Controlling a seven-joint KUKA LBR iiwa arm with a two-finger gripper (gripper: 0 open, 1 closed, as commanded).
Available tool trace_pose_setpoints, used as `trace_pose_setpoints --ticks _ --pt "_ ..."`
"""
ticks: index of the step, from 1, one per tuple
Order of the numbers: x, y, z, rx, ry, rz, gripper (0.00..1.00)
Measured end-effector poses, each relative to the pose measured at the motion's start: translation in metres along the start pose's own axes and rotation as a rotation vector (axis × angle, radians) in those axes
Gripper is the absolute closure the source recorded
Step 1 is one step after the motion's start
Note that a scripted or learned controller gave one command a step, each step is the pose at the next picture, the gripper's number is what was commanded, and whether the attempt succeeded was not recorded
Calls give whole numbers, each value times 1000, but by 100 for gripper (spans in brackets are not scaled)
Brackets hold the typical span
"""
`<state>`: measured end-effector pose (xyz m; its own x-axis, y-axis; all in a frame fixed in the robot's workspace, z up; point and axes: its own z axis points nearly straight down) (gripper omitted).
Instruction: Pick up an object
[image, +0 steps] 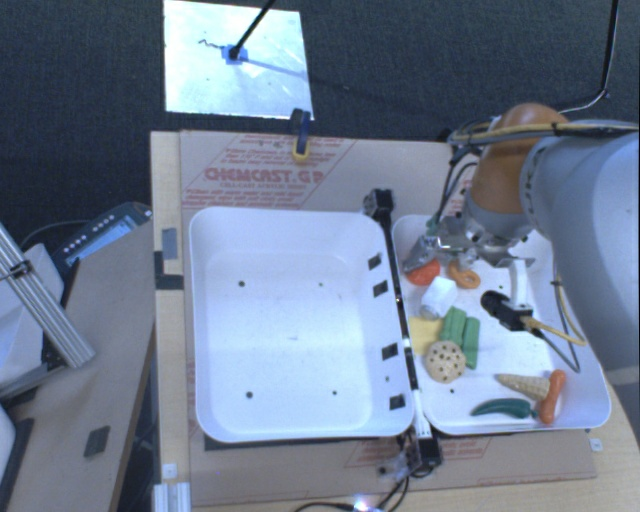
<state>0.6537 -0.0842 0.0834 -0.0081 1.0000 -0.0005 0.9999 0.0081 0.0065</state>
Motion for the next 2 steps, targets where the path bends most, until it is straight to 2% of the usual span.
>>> trace_pose_setpoints --ticks 1,2 --pt "-1 0 -15 -3 1 1 100" --pt "-6 -88 0 13 2 10 100"
